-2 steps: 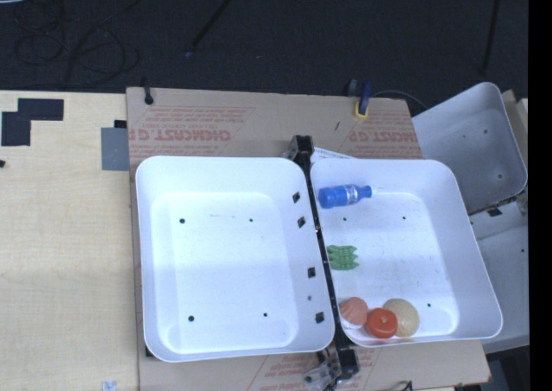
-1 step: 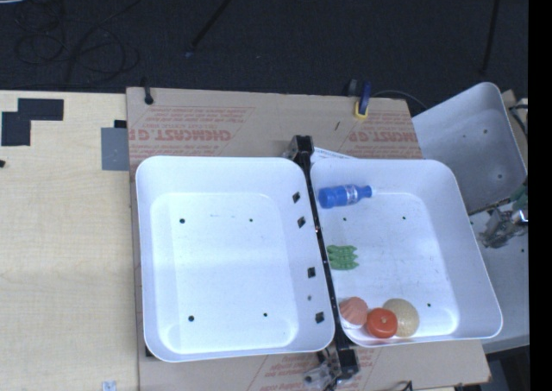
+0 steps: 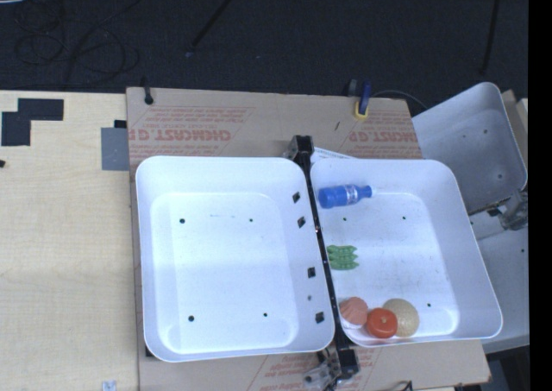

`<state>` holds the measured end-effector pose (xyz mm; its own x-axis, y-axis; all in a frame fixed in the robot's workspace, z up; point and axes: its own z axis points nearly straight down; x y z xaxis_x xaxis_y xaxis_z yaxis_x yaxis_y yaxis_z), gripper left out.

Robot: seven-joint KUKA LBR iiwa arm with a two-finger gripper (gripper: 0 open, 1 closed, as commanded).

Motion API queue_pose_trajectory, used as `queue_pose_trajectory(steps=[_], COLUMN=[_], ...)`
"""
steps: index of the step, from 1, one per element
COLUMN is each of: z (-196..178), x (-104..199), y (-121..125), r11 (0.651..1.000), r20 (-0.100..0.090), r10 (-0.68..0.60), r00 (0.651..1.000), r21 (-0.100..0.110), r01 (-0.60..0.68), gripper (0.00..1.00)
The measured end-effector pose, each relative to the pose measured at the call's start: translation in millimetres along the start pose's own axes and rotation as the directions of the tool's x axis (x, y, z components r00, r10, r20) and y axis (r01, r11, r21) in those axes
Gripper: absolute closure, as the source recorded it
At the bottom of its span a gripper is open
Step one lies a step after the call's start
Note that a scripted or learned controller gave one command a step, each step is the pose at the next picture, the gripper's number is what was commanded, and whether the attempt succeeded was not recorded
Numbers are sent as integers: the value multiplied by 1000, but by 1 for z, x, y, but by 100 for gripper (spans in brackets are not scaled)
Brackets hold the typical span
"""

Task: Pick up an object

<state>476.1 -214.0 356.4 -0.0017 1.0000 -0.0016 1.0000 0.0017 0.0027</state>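
Five objects hug right bin (image 3: 448, 208) left and near edges; centre open.

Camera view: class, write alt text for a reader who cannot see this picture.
Two shallow white plastic bins sit side by side on a cardboard-covered bench. The right bin holds a blue plastic bottle lying near its far-left corner, a small green pod-shaped toy by its left wall, and a pink round piece, red round piece and tan round piece clustered at its near edge.

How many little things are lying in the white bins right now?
5, all in the right bin: a blue bottle near the top, a green piece midway, and three round things clustered at the bottom edge.
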Motion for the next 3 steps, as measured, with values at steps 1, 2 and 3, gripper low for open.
queue_pose_trajectory(steps=[1,2,3], z=[-50,49,-2], x=[0,1,0], y=[0,-1,0], r11=[1000,1000,1000], r20=[0,-6,0], r10=[0,2,0], r00=[1000,1000,1000], r21=[-1,14,0], r01=[0,-2,0], gripper=[100,100,100])
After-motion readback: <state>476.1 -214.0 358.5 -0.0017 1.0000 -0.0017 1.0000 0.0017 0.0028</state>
